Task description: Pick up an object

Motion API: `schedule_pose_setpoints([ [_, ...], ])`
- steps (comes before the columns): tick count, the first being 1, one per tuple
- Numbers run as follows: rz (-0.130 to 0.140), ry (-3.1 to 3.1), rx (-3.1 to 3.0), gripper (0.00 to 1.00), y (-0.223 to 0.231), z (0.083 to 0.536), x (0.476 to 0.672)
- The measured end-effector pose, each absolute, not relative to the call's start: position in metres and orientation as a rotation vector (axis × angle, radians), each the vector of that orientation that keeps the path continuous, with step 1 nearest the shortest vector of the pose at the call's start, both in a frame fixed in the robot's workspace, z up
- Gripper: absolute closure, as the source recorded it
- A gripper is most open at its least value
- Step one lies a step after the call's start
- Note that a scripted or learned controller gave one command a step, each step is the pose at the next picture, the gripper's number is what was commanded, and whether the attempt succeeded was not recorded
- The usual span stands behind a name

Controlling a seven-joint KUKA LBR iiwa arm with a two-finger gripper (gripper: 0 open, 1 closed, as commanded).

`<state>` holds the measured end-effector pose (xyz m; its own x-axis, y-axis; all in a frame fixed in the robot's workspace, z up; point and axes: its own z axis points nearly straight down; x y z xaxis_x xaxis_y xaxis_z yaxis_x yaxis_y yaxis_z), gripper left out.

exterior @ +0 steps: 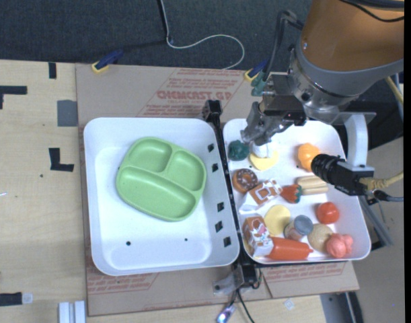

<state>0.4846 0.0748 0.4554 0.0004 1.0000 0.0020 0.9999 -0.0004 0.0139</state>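
Camera view: we're reaching w/ the arm into the right bin (350,143), approach step, nothing lifted yet. Gripper (257,136) is hanging over the bin's upper-left corner, just above the banana (264,159) and teal piece (238,150). Can't tell how it's set. Next we're judging a straight drop onto one toy, avoiding neighbours. The surface (30,180) is carrying the left bin (101,247) w/ green tray (162,177); dark carpet (70,12) behind.
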Motion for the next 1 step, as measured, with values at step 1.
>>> schedule_pose_setpoints([
  [1,0.009,2.217,2.218,1.0,0.0469,0.5248,0.484],
])
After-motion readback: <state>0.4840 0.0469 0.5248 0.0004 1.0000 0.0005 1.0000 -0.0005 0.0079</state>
